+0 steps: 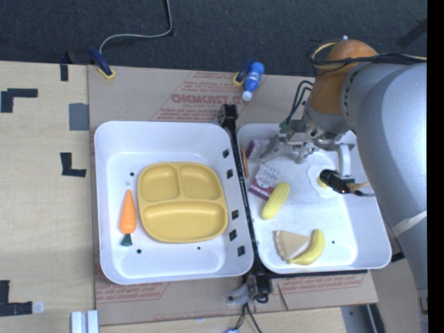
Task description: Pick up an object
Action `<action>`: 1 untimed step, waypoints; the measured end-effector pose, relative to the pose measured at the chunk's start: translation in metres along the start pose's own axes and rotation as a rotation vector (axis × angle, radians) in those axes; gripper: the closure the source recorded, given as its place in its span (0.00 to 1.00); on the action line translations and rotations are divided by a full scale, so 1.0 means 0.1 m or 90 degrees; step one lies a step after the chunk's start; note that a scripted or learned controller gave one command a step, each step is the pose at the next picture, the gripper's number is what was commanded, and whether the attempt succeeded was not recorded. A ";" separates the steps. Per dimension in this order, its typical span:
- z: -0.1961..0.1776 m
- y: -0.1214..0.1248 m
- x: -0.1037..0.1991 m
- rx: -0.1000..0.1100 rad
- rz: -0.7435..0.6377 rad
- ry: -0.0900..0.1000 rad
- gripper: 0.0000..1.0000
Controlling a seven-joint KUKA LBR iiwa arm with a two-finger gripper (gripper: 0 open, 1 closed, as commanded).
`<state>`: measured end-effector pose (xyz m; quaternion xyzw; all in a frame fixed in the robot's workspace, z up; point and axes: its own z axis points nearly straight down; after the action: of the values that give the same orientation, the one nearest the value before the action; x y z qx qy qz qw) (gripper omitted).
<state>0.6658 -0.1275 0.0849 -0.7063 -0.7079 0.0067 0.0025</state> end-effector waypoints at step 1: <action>0.00 0.02 0.33 -0.007 0.001 0.003 0.00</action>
<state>0.6680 -0.0950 0.0849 -0.7067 -0.7075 0.0014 0.0001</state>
